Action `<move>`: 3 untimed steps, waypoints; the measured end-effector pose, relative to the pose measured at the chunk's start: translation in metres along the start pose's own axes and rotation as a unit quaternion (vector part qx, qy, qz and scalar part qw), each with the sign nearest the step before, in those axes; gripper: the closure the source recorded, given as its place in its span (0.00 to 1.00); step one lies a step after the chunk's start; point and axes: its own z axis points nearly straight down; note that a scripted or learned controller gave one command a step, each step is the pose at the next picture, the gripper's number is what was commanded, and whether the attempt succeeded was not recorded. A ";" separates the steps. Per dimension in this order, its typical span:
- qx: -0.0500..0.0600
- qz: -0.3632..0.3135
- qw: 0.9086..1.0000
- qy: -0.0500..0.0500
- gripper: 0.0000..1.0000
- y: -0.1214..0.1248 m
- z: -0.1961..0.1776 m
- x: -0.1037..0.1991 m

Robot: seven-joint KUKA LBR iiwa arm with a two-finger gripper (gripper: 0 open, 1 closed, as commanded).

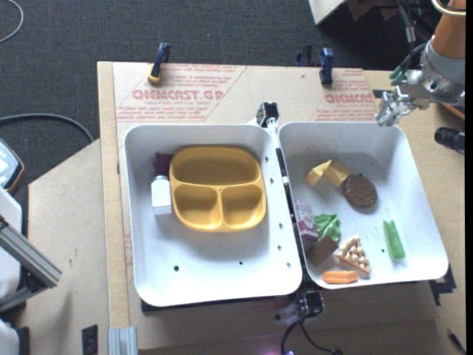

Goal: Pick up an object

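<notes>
So, two shallow white plastic bins are seen side by side on a bench. The left bin [140, 272] is taken up mostly by a yellow three-compartment tray [217, 187], with a small white bottle [161, 195] lying just beside its left edge and something dark purple [162, 160] tucked at the tray's far-left corner.

The right bin [414, 168] is where the small stuff is scattered. A yellow wedge-shaped block [327, 173] is found toward the far middle, with a round brown cookie-like disc [360, 191] just beside it on the right. A green stick-shaped piece [393, 239] is set apart near the right wall. Along the near-left part a cluster is packed: a leafy green toy piece [327, 225], a pink-and-white packet [304, 219] against the left wall, a dark brown block [321, 251], a triangular waffle-patterned slice [353, 255], and an orange carrot-shaped piece [340, 277] at the near edge.

The grey arm's silver two-finger gripper [389, 115] is positioned over the far-right corner of the right bin, well apart from everything inside. Nothing is seen between its fingers; whether they're spread or closed honestly can't be told from this angle.
</notes>
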 end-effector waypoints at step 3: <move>0.006 -0.001 1.000 0.003 1.00 -0.058 -0.005 0.074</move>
